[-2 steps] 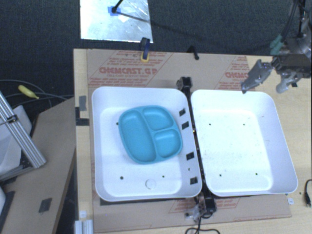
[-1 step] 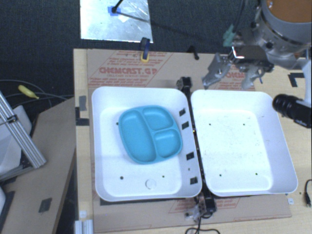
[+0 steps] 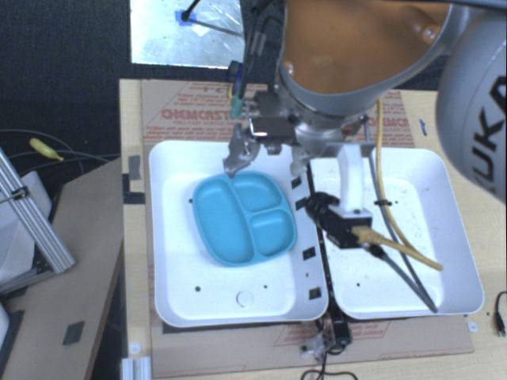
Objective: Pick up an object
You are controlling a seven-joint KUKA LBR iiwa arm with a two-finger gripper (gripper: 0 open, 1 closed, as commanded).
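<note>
The gripper [image 3: 268,161] hangs over the far edge of the blue divided plate [image 3: 238,224]. Its two fingers stand well apart, released, with nothing between them. One finger [image 3: 238,158] comes down at the plate's far-left corner, touching the rim or just above it; I cannot tell which. The other sits off the plate's far-right corner, towards the wall between the bins.

So the task's thing lies directly below the gripper and towards the near side of it. Most of the plate spreads away from the fingertips towards the camera. The plate lies flat in the left bin [image 3: 178,291], open side up. One long compartment runs down its left side and two smaller ones sit on its right. Its long axis appears to run from far to near, leaning a little rightward at the near end. The line between the fingers crosses that axis along the far short edge.

As I judge it, a grasp here depends on pinching that thin raised rim, since the plate's body is too broad for the jaws.

The right bin [image 3: 455,212] lies beyond the plate's right side. Beyond the plate's far edge, the brown cardboard sheet [image 3: 186,115] under the bins bears red lettering reading "CHEMCAST". To the plate's far right, the grey arm casing [image 3: 483,125] shows large dark letters, "UK", cut off by the frame.
</note>
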